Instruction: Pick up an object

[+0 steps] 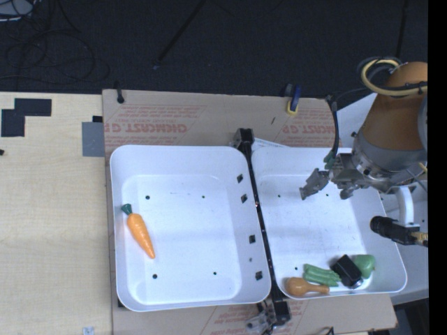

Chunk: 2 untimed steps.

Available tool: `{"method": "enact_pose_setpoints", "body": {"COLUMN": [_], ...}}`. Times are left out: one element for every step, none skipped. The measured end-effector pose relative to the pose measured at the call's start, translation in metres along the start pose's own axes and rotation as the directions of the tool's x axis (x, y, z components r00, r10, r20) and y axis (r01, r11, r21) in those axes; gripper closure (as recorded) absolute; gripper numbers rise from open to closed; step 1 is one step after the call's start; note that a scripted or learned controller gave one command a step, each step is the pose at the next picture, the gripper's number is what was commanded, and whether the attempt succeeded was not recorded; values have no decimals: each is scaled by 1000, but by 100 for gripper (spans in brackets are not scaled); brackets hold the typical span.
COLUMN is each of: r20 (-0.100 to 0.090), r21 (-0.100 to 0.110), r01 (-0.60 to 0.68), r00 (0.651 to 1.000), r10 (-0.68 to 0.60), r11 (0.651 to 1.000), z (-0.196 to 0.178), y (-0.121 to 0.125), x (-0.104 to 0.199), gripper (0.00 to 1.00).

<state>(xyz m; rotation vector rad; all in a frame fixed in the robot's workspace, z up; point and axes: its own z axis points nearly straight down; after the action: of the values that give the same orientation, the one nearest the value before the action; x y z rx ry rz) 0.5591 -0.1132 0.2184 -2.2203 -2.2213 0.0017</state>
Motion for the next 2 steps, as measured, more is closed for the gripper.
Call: {"method": "enact_pose_setpoints", "body": {"r20": [1, 0], "r21": [-19, 14], "r01": [6, -4], "r00": [1000, 1000], "r10": [-6, 4], "r11": [1000, 1000], "z": [-279, -58], "y": [57, 83], "x": [77, 14], "gripper": [0, 0]}}
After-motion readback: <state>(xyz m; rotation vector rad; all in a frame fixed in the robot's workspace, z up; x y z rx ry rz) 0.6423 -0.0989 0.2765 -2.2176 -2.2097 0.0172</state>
